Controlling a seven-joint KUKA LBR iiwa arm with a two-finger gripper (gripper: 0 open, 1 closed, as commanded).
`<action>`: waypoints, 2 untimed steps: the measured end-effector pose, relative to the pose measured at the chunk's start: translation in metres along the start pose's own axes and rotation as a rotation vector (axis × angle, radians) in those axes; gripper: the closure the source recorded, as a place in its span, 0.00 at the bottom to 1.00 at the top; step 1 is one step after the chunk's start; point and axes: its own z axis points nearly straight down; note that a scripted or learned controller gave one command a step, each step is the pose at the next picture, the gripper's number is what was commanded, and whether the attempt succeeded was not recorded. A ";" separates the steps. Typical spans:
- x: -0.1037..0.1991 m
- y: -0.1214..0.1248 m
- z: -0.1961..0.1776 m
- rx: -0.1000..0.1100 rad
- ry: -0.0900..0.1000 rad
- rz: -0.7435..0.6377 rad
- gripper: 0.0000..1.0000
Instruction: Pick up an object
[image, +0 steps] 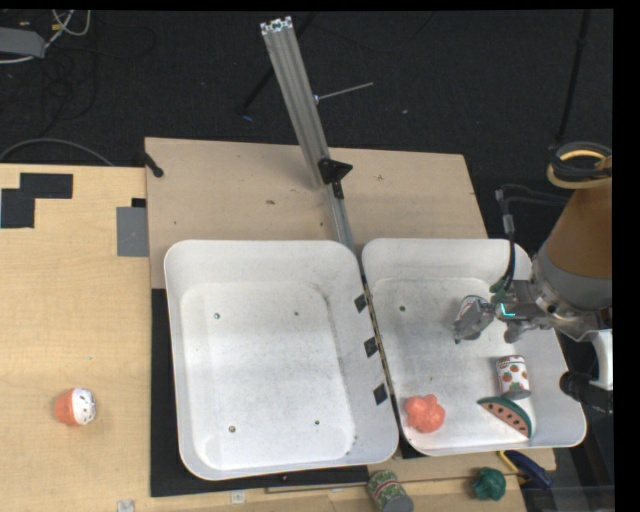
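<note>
My gripper (468, 320) hangs over the middle-right of the right bin (430, 265), reaching in from the right, with nothing seen between its fingers. In front of it, near the bin's front edge, lies a red strawberry-like toy (425, 413). To the right of that sits a watermelon slice toy (505, 415). A small white can with red and green print (512, 376) stands just below the wrist.
The left bin (265, 360) lies beside the right one, parted by a ridge with black clips (371, 346). An aluminium bar (305, 120) slants up behind the bins. An orange-white ball (75, 406) rests on the wooden bench at left. Two small toys (487, 484) lie in front of the bins.
</note>
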 end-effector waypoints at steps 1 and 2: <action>-0.003 -0.008 0.047 0.006 0.001 -0.002 0.00; 0.005 -0.004 0.107 0.007 0.002 -0.002 0.00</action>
